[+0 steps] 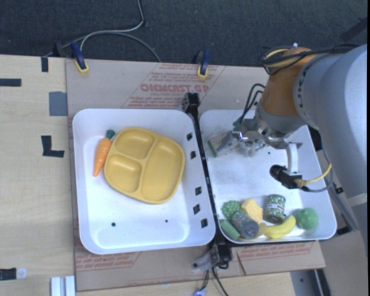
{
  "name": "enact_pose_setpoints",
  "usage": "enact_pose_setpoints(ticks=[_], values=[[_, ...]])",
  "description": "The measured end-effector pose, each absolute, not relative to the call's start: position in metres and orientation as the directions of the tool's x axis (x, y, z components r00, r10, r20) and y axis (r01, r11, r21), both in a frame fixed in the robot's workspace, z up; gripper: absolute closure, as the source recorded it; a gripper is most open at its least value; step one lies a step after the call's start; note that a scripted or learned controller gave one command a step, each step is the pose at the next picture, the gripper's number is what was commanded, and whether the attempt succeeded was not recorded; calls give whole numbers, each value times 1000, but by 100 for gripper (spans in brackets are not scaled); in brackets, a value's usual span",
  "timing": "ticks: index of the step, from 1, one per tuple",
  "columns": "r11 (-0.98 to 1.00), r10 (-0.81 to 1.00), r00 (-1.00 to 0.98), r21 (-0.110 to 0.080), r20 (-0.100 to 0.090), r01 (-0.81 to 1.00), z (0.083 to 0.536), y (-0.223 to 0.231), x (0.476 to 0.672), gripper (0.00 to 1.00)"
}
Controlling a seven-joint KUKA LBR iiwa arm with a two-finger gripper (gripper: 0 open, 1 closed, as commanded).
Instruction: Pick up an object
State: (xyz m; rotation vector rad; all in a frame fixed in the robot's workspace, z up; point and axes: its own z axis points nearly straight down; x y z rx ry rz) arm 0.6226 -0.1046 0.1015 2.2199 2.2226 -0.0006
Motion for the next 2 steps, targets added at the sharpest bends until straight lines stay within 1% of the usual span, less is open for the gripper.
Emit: enact_pose_setpoints(ticks=[1, 2], values=[[2, 1000, -2, 2, 0, 1000, 85, -94, 669, 0], [0, 1000, 0, 2, -2, 1000, 86, -114, 636, 0]])
